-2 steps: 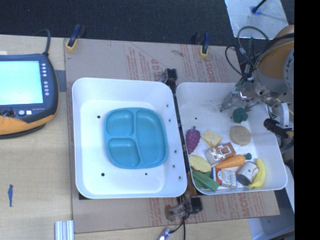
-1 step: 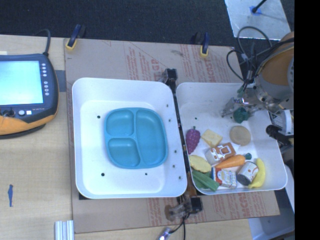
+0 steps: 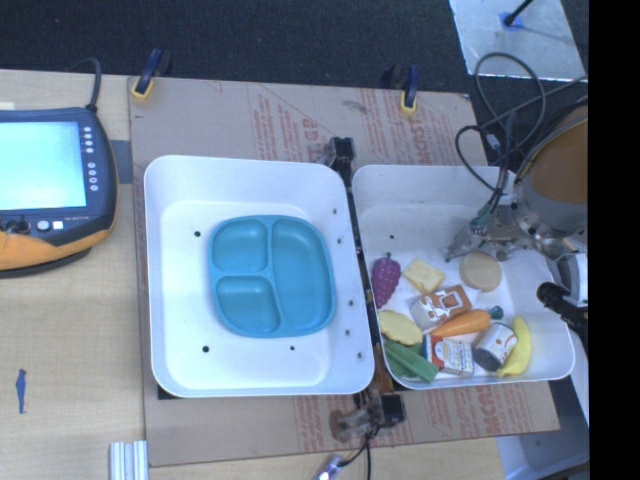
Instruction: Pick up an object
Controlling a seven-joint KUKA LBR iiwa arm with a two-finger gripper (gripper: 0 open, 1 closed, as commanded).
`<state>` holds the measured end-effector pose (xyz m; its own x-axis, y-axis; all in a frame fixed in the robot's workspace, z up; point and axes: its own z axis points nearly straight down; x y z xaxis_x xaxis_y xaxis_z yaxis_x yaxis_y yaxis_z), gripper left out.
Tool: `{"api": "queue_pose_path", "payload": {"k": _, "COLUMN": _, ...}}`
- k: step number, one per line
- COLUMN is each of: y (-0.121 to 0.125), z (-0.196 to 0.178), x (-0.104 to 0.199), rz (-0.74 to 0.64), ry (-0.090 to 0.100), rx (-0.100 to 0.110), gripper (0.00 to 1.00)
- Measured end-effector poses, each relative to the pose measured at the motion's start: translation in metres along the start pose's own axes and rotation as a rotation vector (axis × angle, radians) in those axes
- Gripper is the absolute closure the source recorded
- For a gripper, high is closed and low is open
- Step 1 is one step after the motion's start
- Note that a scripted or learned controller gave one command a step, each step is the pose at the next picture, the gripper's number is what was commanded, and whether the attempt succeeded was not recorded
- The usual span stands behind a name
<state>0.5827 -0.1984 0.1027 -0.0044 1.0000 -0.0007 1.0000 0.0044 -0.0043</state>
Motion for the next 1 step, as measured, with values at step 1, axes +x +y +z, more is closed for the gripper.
{"api": "queue_pose_path", "payload": {"k": 1, "y": 0.05, "z": 0.0105, "x": -0.0131, "rz": 0.0, "ry": 0.001, "rx": -0.002, "gripper": 0.0}}
